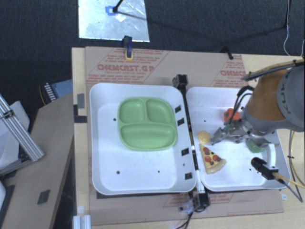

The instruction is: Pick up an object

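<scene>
1. A smooth, pale green divided plate [146, 123] with three compartments lies in the left white bin [105, 142].
2. In the right bin [209, 99] lie a flat pizza slice toy [212, 159], a rounded yellow piece [204, 137], an orange object [232, 114] and a green piece [254, 146].
3. The end effector [220, 135] hangs low just beside the yellow piece; how far it is spread, I cannot tell.

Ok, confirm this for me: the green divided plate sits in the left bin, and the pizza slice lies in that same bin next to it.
Not quite. The green divided plate does sit in the left bin, but the pizza slice lies in the right bin, near its left wall, below a small yellow piece. The camera view shows this.
</scene>
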